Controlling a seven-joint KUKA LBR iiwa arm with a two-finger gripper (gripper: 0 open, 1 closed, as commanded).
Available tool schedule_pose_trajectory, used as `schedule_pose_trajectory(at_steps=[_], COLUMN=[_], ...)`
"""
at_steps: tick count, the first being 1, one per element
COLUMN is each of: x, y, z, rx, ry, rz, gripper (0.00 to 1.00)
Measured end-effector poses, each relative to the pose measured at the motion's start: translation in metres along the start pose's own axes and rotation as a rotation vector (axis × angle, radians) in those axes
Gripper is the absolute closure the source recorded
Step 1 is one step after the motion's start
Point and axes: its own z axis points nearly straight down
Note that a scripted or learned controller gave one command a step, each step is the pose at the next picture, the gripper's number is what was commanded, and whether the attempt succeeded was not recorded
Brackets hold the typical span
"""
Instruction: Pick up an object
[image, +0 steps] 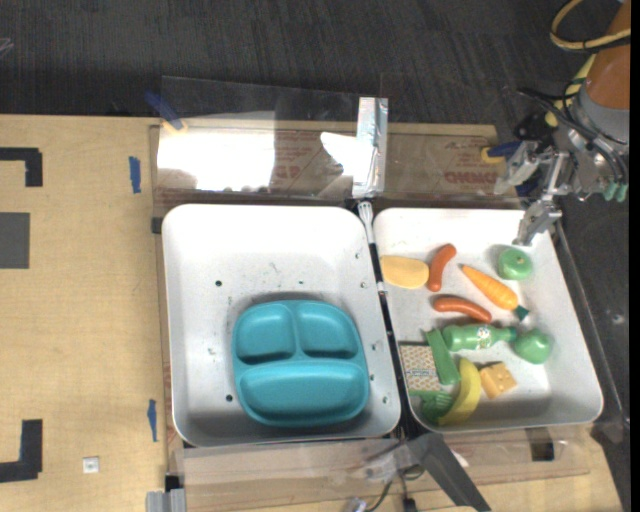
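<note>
My gripper (533, 222) hangs at the far right corner of the right bin (570, 400), just above and beside a green apple (516, 263). Toy food lies in that bin: a yellow potato-like piece (404, 271), a red-orange pepper (441, 267), an orange carrot (490, 287), a red sausage (462, 307), a green bottle (478, 337), a green round fruit (535, 347), a banana (466, 388) and a cheese-coloured cracker (497, 379). Nothing is seen in the gripper's grasp.
The left bin (200, 250) holds a teal divided plate (300, 362) near its front. A printed packet (417, 364) and a green leafy piece (432, 405) lie at the right bin's front left. A clear panel (270, 150) stands behind the bins.
</note>
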Motion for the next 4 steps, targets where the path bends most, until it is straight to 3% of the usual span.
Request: schedule_pose_trajectory(at_steps=[1, 2, 4], x=[-0.002, 0.018, 0.031], y=[-0.003, 0.002, 0.012], z=[0.162, 0.17, 0.17], rx=[-0.002, -0.001, 0.001], ry=[0.005, 0.0, -0.001], rz=[-0.139, -0.041, -0.047], gripper=[0.0, 0.0, 0.0])
